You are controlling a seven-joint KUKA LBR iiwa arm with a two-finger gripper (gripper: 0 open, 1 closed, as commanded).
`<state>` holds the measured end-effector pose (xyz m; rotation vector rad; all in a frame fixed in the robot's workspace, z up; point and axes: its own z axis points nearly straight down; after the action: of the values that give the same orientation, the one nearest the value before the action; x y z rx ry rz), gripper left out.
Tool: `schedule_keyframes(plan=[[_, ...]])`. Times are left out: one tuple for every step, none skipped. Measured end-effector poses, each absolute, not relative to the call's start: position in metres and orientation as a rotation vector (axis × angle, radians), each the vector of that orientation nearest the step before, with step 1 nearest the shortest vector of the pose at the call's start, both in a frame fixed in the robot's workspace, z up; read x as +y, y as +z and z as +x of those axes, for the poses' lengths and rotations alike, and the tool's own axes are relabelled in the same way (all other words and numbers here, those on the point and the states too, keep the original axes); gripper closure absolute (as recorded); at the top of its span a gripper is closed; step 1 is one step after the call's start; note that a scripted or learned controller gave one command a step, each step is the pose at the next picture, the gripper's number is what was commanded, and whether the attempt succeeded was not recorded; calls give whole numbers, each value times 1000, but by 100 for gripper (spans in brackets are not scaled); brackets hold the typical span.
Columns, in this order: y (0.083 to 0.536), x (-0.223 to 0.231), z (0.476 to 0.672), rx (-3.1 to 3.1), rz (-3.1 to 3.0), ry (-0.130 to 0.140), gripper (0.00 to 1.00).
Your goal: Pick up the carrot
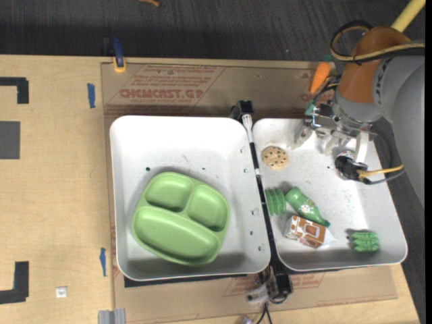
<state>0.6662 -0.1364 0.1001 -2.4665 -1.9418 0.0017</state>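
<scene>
The carrot (318,77) is a small orange piece lying outside the bins, on the brown board just past the right bin's far rim and close beside the arm's orange band. My gripper (322,140) hangs over the far part of the right bin (391,211), a little nearer than the carrot. Its fingers (302,138) are spread open and nothing sits between them.
In the right bin lie a round cookie (274,156), a green ridged piece (275,200), a green bottle-like toy (305,206), a brown-and-white pack (306,230) and a green bunch (363,241). The left bin (128,147) holds a green divided plate (181,216).
</scene>
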Motion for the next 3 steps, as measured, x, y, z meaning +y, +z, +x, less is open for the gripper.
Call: schedule_keyframes(plan=[[185, -84, 648, -1337, -2843, -1, 0], [98, -102, 662, -1367, -2823, 11, 0], [160, -98, 660, -919, -3004, 0, 0]])
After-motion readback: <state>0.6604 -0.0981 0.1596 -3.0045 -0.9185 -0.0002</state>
